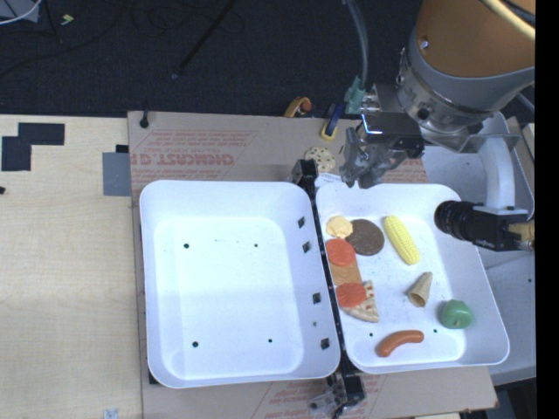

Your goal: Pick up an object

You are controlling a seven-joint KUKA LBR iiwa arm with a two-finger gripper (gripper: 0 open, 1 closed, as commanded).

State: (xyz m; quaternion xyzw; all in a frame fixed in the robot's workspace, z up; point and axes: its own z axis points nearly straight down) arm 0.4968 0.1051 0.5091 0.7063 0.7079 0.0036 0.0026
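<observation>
Two white bins side by side on a brown cardboard sheet: left bin, right bin. In the right bin, toy food: near the divider a small yellow cookie, just right of it a brown disc, below these a tomato slice and a pizza slice. Farther right a corn cob, an ice-cream cone, a green apple, and at the near edge a sausage. Above the far rim of the right bin, the gripper, hanging low, nothing visible between its parts; open or closed, cannot tell from this angle. Behind it, the grey arm with orange band.
</observation>
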